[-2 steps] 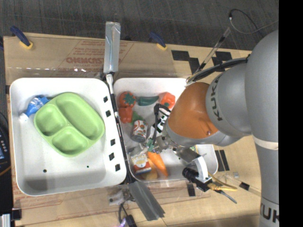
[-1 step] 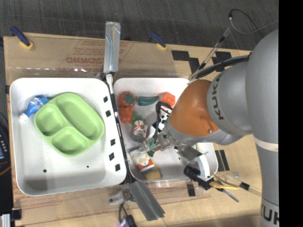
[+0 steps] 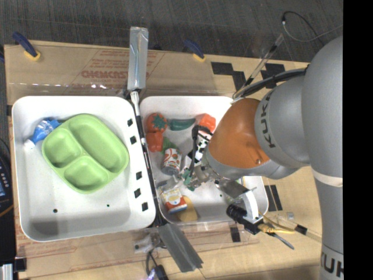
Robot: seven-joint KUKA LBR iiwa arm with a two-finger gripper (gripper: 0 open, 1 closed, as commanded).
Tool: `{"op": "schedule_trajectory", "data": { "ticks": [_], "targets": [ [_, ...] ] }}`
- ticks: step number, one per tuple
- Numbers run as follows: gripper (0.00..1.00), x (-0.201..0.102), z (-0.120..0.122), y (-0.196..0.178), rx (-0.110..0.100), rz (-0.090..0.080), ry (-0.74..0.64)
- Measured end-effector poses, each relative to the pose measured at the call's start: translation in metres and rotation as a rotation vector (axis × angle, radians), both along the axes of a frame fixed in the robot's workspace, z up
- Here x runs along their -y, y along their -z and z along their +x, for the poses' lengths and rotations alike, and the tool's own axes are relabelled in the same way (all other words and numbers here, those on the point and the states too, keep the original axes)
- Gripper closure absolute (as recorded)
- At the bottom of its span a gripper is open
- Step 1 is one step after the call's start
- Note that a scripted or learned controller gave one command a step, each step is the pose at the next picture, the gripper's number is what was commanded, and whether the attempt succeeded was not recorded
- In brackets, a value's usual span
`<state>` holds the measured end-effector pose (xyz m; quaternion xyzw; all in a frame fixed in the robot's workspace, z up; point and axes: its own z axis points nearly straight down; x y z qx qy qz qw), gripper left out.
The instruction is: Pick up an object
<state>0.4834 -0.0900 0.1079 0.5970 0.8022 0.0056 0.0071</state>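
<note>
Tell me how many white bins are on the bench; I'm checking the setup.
2. The left bin holds a green divided plate; the right bin holds a jumble of small items beneath the arm, which hides part of it.

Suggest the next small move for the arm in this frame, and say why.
Probably a short straight descent, then close. The gripper sits low in the right bin, amid clutter beside the small can, and nothing is visibly held. The finger state is unclear from this angle.
</note>
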Motion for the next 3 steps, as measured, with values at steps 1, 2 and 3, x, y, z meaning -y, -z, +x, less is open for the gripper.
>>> {"op": "schedule_trajectory", "data": {
  "ticks": [1,2,3],
  "targets": [
    [0.00,0.000,0.022,-0.084,-0.018,0.000,0.016],
    [0.00,0.041,0.026,-0.049,-0.023,0.000,0.022],
    [0.00,0.052,0.040,0.007,0.000,-0.006,-0.100]
  ]
}}
